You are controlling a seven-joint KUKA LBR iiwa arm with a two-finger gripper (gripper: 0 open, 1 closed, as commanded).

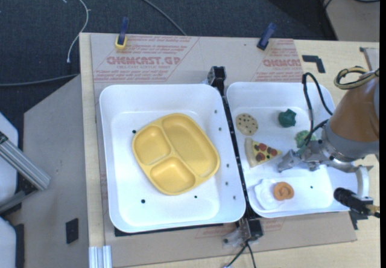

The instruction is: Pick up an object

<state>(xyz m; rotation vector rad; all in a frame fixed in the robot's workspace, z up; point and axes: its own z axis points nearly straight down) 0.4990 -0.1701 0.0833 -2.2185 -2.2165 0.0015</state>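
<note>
Camera view shows the gripper (289, 161) low over the right bin (238, 95), at the right middle of the frame, reaching leftward from the grey wrist and the orange band of the arm (356, 122) that enters from the right edge. Whether its fingers are spread or pressed together cannot be told at this size, and nothing is visibly caught between them. Just to the left of the fingertips lies a toy pizza slice (260, 152), pale with red spots, its point aimed to the lower left; it looks near the tips, but touching or apart cannot be told. Just above the gripper body a light green piece (302, 137) peeks out beside the wrist, partly hidden by it. Farther up sits a dark green lumpy object (287, 118), and to its left a round cookie (246, 123) with dark specks. Below the gripper, near the bottom edge of the bin, an orange round piece (283, 191) rests on a small white dish (265, 195). A black cable (309, 95) loops up from the wrist over the bin's upper right. Left of all this, the left bin (120, 104) holds a yellow divided tray (175, 153), turned at a slant. Two blue clamps (122, 32) grip the bench's upper edge.
</note>
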